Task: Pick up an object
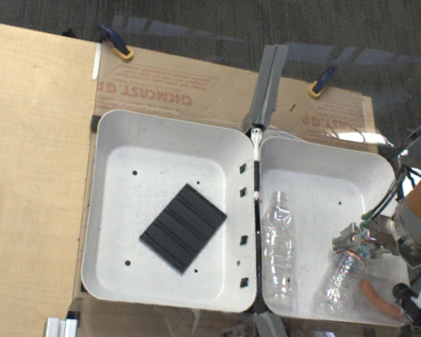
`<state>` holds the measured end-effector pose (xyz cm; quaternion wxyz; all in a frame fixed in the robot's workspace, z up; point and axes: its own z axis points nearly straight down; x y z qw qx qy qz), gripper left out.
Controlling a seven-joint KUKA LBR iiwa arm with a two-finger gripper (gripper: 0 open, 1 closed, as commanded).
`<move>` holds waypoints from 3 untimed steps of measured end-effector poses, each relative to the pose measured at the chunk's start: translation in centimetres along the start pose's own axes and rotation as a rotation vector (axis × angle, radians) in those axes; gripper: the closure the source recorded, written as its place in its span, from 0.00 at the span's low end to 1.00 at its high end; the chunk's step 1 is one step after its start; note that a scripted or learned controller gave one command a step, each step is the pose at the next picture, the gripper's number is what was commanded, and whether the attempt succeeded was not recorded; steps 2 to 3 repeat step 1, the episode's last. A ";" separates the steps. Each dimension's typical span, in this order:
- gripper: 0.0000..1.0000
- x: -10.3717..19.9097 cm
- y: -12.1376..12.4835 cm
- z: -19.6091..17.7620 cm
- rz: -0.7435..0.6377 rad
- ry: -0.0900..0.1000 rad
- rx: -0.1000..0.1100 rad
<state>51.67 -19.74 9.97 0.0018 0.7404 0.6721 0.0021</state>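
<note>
Bottles first: two clear plastic ones lie in the right bin (319, 164), roughly parallel, lengthwise near-to-far. The left bottle (279, 247) sits by the divider; the right bottle (340, 280) lies just under my gripper (354, 242), cap end toward it. An orange thing (377, 299), soft-looking, lies beside that bottle at the bin's right near corner — can't tell what it is. Black ribbed panel (183, 227) lies flat and tilted in the left bin (176, 132), well apart from everything else.

My arm comes in from the right; the gripper hangs over the right bottle's far end, touching or nearly so — can't tell which. Whether it's open or closed I can't tell, wires and glare blur it.

Handling, my guess: bottles are empty, so v. light, thin-walled, crushable, slick, apt to roll. Best hold is across the neck or shoulder, where it's stiffest, w/ moderate squeeze. Panel looks stiff but too flat to pinch.
</note>
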 end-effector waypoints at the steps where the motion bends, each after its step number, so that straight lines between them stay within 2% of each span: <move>1: 1.00 5.8 3.5 -9.4 -0.023 -0.002 0.011; 3: 1.00 5.8 3.5 -9.4 -0.023 -0.002 0.011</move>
